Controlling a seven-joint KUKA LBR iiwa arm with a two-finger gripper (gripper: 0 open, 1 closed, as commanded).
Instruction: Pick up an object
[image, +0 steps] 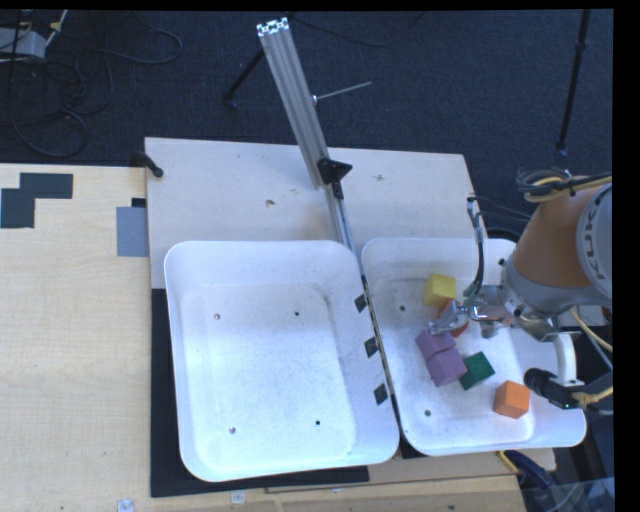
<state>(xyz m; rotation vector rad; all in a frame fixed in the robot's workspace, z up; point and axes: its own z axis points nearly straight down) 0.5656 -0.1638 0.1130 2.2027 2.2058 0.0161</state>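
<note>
In the right bin (420, 425) lie a yellow block (438, 290), a purple block (440, 357), a green block (477, 369) and an orange block (511, 399). My gripper (449, 322) reaches in from the right and hovers just above the purple block's top end, below the yellow block. Its metal fingers point left toward the bin's middle. Nothing shows between them.
The left bin (190, 290) sits beside the right one, with black clips along their shared edge. A slanted aluminium rail (300, 105) rises behind the bins. The grey arm with its orange band (560, 235) covers the right bin's far right side.
</note>
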